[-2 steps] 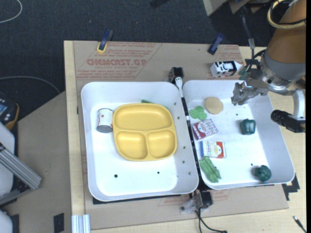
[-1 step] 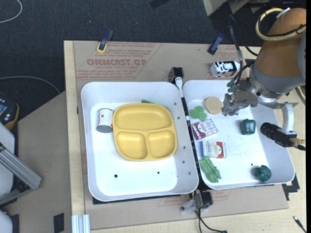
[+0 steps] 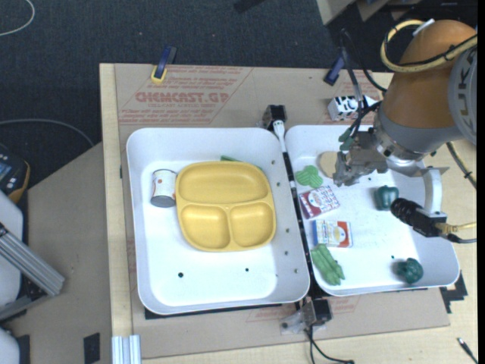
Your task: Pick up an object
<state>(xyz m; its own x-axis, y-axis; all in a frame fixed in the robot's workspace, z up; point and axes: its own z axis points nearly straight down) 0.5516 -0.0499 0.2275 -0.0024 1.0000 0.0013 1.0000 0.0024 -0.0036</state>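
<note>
Seemingly fingers [image 3: 342,174] low over right bin [image 3: 424,279]; open or closed: cannot tell.

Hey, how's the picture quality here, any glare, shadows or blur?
Camera view: even, soft light; mild glare washes out the white bins; faint shadow under the yellow tray; the gripper looks slightly soft; small package print is unreadable.

A brown cardboard sheet with red printed lettering [image 3: 182,91] lies under both bins, across the middle of the frame, on dark carpet [image 3: 114,14]. A blue and yellow clamp [image 3: 162,65] sits at its upper left edge, a blue clamp [image 3: 334,72] at its upper right. A black clip [image 3: 273,115] stands between the bins at their top, another [image 3: 317,310] at their bottom. A thin pale cable loop [image 3: 15,14] lies in the upper left corner.
</note>
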